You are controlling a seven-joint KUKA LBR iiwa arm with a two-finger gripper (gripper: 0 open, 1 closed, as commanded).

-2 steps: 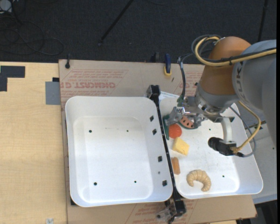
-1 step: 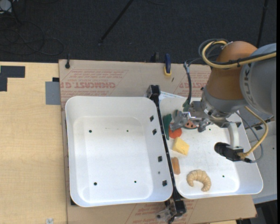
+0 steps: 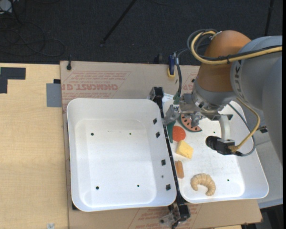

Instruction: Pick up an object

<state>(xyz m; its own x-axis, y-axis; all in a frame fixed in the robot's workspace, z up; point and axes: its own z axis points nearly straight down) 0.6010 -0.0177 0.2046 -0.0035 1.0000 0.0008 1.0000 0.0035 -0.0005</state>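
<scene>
Now, gripper (image 3: 175,113): low over the far left corner of the right bin (image 3: 243,178), close to that bin's left wall. From this angle I cannot tell whether it stands wide, narrow or closed on something.
Arm (image 3: 224,61): grey with an orange band, leaning in over the right bin's far side.
Melon slice (image 3: 191,123): red with dark seeds, on the right bin's floor near its far edge, just beside the gripper.
Red ball (image 3: 179,133): by the right bin's left wall, just nearer the camera than the gripper.
Green piece (image 3: 170,130): against the right bin's left wall, touching the red ball; too hidden to name.
Cheese wedge (image 3: 184,150): yellow, left of the right bin's middle.
Orange stick (image 3: 179,169): lying along the right bin's left wall, toward its near end.
Croissant (image 3: 203,183): pale, curled, close to the right bin's near edge.
Left bin (image 3: 114,156): white, side by side with the right bin, sharing its left wall.
Cardboard sheet (image 3: 100,82): brown, printed, lying under the right bin and its neighbour.
</scene>
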